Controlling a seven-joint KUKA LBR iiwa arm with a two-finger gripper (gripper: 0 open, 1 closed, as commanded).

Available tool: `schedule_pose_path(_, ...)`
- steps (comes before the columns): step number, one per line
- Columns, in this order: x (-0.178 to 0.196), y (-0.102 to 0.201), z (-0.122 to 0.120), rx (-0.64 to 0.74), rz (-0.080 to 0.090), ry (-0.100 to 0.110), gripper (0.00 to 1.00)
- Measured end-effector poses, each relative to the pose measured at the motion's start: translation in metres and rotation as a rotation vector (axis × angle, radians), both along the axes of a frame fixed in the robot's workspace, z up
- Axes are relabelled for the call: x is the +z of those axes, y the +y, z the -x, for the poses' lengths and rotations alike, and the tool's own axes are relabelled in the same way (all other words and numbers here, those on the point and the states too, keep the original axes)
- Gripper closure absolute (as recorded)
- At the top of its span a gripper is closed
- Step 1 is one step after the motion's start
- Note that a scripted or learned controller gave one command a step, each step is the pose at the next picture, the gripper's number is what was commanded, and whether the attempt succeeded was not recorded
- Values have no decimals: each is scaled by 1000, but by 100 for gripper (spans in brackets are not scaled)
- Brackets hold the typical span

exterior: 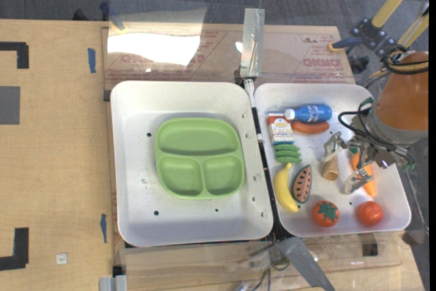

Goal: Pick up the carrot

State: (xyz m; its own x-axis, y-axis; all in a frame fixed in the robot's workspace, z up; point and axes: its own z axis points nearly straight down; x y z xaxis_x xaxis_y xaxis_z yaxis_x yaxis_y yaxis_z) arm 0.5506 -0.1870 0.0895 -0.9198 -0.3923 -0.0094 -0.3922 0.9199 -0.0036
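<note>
The carrot [368, 185] is a small orange piece lying in the right bin [395, 218], near that bin's right side. Part of it is covered by my gripper [354, 164], which is down low in the bin directly over it. More orange shows just beside the gripper body. The arm's orange band [407, 100] hangs above the bin's right edge. Whether the carrot is held is hidden by the gripper body.
Crowding the right bin are a blue bottle [310, 112], a red sausage [311, 127], a small carton [279, 130], a pea pod [287, 155], a banana [285, 189], a watermelon slice [302, 182], a beige cone [330, 167] and two tomatoes [325, 213]. A green divided plate [201, 157] lies in the left bin [129, 167].
</note>
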Motion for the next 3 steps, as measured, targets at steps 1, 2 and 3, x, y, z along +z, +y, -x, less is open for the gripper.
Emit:
schedule_pose_path(1, 0, -28, 35, -355, -1, -1, 0)
schedule_pose_path(2, 13, -27, 30, -352, -1, -14, 100)
schedule_pose_path(3, 65, 31, 48, -621, -5, 2, 100)
